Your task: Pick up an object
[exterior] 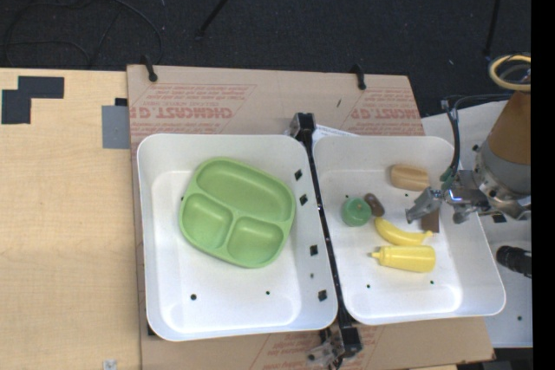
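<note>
The arm [512, 143] enters from the right edge of the camera view, its orange band uppermost and the grey wrist section below it. The wrist slants down and leftward over the right rim of the right bin [473, 295]. The tool [427, 210] sits at the end of the wrist, low over the bin's interior, just right of the cluster of objects. Its grey fingers [420, 205] point left and down toward the bin floor. A small dark brown item lies directly beneath them, but whether it is gripped cannot be told, and the finger spread cannot be told at this resolution.

Contents of the right bin:
- A yellow banana [401, 232], curved, lying just below and left of the tool, its right end close to the fingers.
- A yellow mustard bottle [405, 257], on its side, just below the banana, nozzle pointing left.
- A green round object [355, 211], left of the banana.
- A small brown object [375, 204], touching the green one on its right side.
- A tan bread-like block [408, 177], nearer the bin's far wall, above the tool.

The left bin [165, 290] holds a green divided plate [236, 210] with three compartments, lying flat and turned at an angle.

Both bins rest on a cardboard sheet [260, 104] on the worktop [61, 221].
</note>
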Available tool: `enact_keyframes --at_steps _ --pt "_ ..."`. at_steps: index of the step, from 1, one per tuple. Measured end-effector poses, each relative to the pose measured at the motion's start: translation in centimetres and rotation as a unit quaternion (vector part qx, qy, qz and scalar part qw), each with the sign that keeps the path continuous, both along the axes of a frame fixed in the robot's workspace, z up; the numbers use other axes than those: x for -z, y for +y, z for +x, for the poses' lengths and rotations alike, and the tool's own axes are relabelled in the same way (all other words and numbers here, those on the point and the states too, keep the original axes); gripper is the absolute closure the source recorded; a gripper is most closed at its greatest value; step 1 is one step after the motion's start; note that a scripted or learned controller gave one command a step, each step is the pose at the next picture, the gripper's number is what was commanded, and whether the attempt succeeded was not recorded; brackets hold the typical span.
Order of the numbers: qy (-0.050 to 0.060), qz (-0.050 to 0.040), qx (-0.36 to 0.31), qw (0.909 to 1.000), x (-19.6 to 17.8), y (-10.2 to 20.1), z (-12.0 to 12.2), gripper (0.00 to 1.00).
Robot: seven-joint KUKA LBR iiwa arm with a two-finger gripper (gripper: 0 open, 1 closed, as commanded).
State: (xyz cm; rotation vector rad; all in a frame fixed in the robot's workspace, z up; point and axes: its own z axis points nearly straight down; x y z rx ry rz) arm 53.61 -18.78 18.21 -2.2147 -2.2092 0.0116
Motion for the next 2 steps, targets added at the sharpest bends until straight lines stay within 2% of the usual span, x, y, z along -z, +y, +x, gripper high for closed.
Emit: enact_keyframes --at_steps 1,2 --pt "-0.005 -0.0012 -0.001 1.0000 -0.6 0.0 0.3 0.00" --pt "-0.003 -0.0004 -0.002 1.0000 4.1 0.8 -0.1 0.00"
